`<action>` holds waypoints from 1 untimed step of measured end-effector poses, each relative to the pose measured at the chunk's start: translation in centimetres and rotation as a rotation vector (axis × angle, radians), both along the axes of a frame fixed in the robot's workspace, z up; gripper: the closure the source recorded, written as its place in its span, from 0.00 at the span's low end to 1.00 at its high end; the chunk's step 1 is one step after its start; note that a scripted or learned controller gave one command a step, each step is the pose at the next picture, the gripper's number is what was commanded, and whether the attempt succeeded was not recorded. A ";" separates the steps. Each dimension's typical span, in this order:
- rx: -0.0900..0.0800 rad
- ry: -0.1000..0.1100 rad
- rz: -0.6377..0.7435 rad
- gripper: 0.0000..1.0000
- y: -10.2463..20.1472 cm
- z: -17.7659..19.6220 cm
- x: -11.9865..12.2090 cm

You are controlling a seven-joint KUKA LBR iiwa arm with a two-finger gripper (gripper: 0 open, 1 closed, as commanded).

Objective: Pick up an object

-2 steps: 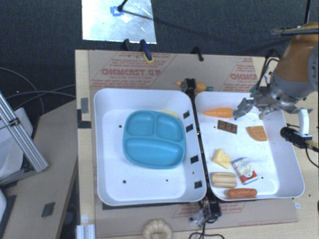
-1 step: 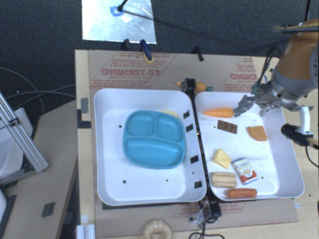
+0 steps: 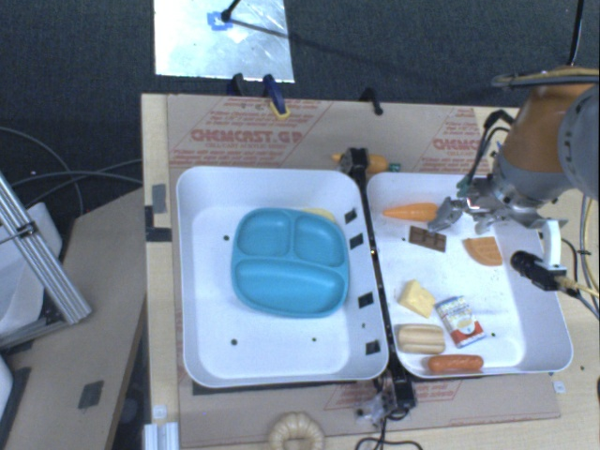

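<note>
Status: pick not yet made. My gripper hangs spread and empty over the right bin, at its 11 o'clock corner. Carrot touches its near finger at 9 o'clock; brown block lies at 7 o'clock. Remaining: close on one item, lift.

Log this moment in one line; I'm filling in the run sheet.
claw: above right bin, beside carrot | holding: nothing seen | blue plate: left bin
</note>
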State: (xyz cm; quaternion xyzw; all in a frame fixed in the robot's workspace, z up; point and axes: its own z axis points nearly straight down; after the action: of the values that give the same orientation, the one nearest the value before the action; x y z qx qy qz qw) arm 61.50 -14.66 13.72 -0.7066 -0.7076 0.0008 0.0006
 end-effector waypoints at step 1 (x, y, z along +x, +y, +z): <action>0.001 0.001 0.000 0.00 0.1 -5.2 -0.1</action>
State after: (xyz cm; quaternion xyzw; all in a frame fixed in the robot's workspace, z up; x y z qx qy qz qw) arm 61.45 -14.60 8.48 -0.7067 -0.7075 0.0010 0.0013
